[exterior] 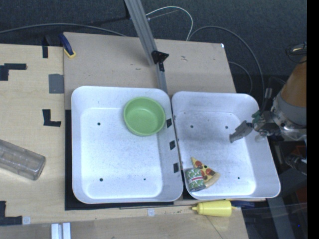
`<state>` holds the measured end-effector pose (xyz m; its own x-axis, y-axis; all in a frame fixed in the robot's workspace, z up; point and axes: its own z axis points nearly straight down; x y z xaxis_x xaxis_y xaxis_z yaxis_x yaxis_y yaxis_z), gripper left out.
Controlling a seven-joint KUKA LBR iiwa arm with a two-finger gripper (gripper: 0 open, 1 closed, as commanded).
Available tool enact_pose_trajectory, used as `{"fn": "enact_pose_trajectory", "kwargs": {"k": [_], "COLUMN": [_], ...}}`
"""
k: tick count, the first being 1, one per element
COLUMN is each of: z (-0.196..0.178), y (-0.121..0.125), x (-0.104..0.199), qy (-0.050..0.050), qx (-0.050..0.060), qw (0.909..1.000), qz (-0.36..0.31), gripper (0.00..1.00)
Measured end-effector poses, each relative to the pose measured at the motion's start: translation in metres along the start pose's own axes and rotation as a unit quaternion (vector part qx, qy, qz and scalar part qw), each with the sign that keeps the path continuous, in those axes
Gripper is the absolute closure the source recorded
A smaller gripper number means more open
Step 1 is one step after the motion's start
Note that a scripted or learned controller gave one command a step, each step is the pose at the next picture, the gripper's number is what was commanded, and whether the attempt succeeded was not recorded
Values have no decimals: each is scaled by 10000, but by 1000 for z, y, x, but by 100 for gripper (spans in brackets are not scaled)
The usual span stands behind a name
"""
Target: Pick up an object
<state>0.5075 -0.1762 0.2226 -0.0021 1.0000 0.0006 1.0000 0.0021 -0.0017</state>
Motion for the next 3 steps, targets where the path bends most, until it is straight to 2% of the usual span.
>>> {"fn": "enact_pose_trajectory", "kwargs": {"k": [1, 3], "z": [0, 105], "y": [0, -7], "x": [0, -9], "qy": [0, 3], "qx": [1, 32], "qw": [10000, 10000], "qz": [-2, 9], "gripper": [0, 0]}}
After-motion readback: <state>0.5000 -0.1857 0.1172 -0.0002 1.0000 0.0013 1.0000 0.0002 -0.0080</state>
